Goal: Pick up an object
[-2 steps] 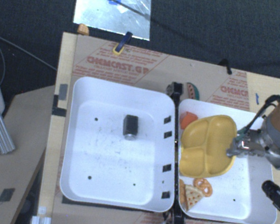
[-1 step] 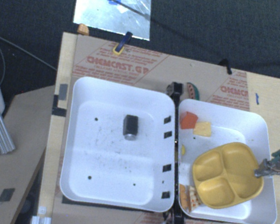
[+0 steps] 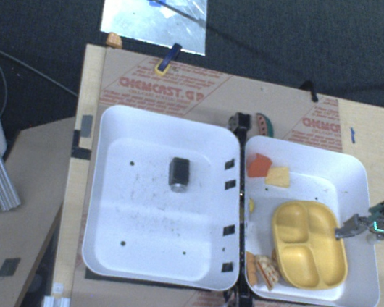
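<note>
We locate the gripper [image 3: 346,229] at the right rim of the right bin [image 3: 369,210], reaching in from the right side of the camera view, with its tip at the right edge of the yellow divided tray [image 3: 308,245]. We cannot tell from this view how far the tool stands open, nor whether it has hold of anything; its tip appears to meet or overlap the tray's rim, but contact cannot be confirmed. The yellow divided tray lies immediately to the left of the tool, inside the right bin, tilted diagonally, and its three compartments show no contents. Farther left of the tool and toward the back of the same bin, we find an orange block [image 3: 258,165] and a pale yellow block [image 3: 278,176] lying just beside each other. Toward the front of that bin, left of the tool and just beside the tray's front left corner, lies a small tan and orange striped item [image 3: 263,270] that we cannot identify further. A small yellow piece [image 3: 250,206] rests against the bin's left wall. Well to the left of the tool, across the divider between the containers, the left bin [image 3: 121,137] holds a single dark grey cylinder [image 3: 179,172] near its back centre. Both bins rest on a brown printed cardboard sheet [image 3: 188,90].
</note>
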Motion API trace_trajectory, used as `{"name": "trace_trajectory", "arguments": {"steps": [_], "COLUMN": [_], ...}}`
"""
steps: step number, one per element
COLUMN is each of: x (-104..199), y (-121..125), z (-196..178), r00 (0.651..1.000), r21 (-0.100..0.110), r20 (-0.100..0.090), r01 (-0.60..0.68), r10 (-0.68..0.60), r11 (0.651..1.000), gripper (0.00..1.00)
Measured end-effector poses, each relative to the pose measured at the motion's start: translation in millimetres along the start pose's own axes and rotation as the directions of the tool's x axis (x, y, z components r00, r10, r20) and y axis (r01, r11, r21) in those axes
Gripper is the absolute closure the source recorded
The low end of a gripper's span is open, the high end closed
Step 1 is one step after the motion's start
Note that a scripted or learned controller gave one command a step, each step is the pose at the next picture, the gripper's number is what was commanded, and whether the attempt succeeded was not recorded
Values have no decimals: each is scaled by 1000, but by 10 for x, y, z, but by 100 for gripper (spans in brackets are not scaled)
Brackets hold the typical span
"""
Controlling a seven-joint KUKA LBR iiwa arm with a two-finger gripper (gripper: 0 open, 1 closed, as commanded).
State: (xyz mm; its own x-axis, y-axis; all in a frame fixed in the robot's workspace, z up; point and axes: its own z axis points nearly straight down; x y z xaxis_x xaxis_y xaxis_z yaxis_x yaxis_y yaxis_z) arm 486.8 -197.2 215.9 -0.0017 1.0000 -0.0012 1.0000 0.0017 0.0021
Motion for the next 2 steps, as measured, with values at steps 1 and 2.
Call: {"name": "trace_trajectory", "arguments": {"steps": [1, 2], "x": [-92, -73], "y": [-6, 498], "z": [833, 1199], "r00": [1000, 1000], "r21": [3, -10], "r20": [-2, -1], "r01": [-2, 3], "r10": [2, -3], "r11": [1000, 1000], "gripper": [0, 0]}}
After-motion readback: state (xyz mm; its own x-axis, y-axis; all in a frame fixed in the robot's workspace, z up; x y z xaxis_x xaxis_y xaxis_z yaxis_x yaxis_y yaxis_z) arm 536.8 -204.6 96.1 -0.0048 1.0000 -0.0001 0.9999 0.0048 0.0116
